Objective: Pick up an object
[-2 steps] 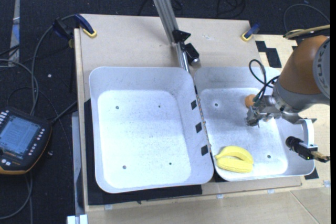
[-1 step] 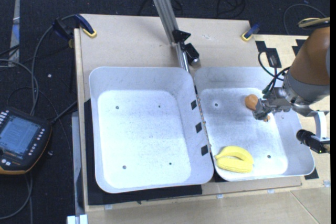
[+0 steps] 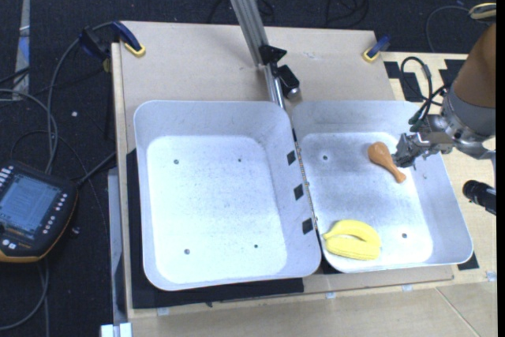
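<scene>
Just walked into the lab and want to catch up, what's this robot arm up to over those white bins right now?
The arm reaches in from the right, with its gripper low over the right bin, right beside a small brown wooden piece. It looks set to try picking that up, though nothing shows a grasp yet. Yellow bananas lie near that bin's front edge, apart from the gripper. The left bin sits alongside.

Left bin: bare white floor throughout, open to approach from above.
Right bin: open floor at centre and upper left. Obstacles: yellow banana-shaped object near the front rim; small brown wooden piece toward the right side, with the gripper just beside it.
Shared middle wall: raised ridge between bins.
Slanted metal rail: crosses above the bench's rear, ending at the bins' junction.
</scene>
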`<state>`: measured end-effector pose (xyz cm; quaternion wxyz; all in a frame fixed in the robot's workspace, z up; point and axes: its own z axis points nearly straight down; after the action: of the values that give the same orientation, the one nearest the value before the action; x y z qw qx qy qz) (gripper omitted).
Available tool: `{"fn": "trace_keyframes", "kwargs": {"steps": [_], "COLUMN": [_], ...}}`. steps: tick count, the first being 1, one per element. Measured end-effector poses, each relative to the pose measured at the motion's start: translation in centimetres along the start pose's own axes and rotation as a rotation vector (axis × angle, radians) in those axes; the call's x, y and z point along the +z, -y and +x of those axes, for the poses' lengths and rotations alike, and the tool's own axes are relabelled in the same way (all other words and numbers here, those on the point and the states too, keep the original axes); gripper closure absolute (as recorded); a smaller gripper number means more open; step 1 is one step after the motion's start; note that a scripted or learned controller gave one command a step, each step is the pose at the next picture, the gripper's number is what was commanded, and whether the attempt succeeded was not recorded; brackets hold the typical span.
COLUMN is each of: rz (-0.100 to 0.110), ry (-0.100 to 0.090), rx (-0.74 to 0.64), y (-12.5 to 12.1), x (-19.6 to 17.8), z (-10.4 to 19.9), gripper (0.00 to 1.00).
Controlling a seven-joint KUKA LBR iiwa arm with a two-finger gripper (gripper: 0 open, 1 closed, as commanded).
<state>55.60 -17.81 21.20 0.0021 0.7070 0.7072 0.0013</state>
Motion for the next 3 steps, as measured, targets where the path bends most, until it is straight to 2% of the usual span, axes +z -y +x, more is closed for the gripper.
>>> {"fn": "trace_keyframes", "kwargs": {"steps": [2,3], "rz": [0.005,0.004], "ry": [-0.003,-0.002], "rx": [-0.004,-0.004], "y": [-0.3,0.2], "x": [1.0,-0.6], "z": [10.8,15.8], "gripper": [1.00,1.00]}}
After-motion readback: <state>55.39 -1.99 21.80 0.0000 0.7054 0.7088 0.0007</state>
